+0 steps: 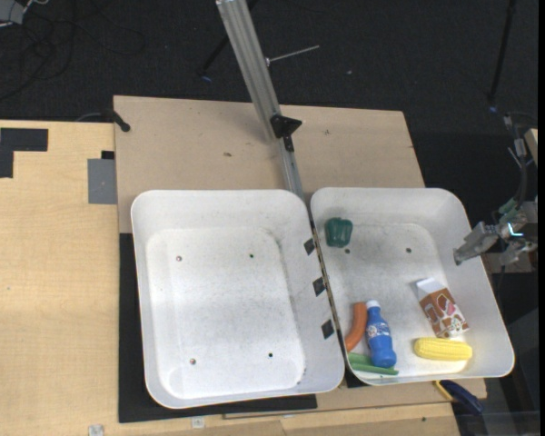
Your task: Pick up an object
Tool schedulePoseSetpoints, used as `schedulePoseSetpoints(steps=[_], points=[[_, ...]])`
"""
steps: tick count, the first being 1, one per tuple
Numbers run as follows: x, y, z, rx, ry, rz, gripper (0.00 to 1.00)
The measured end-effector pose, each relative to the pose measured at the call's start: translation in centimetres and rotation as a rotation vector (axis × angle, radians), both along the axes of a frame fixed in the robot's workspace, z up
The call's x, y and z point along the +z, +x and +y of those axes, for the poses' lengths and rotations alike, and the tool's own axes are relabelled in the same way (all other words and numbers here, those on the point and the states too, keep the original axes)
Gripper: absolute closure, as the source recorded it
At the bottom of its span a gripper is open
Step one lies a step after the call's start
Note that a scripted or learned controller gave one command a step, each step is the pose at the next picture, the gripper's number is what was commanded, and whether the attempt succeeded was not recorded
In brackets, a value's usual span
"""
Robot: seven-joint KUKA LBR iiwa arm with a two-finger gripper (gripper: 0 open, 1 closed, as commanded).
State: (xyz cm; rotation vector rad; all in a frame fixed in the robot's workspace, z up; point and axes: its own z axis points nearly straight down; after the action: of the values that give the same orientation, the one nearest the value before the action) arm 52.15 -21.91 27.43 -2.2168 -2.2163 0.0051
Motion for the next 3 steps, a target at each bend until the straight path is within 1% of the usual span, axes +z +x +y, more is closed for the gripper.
schedulePoseSetpoints(steps=[1,2,3], points=[[0.2,0.1,0.0,0.000,-0.001,-0.005,0.00],[-4.5,0.8,0.2,0.001,0.000,0.000,0.00],[-9.0,0.9,-0.2,0.000,0.000,0.000,0.00]])
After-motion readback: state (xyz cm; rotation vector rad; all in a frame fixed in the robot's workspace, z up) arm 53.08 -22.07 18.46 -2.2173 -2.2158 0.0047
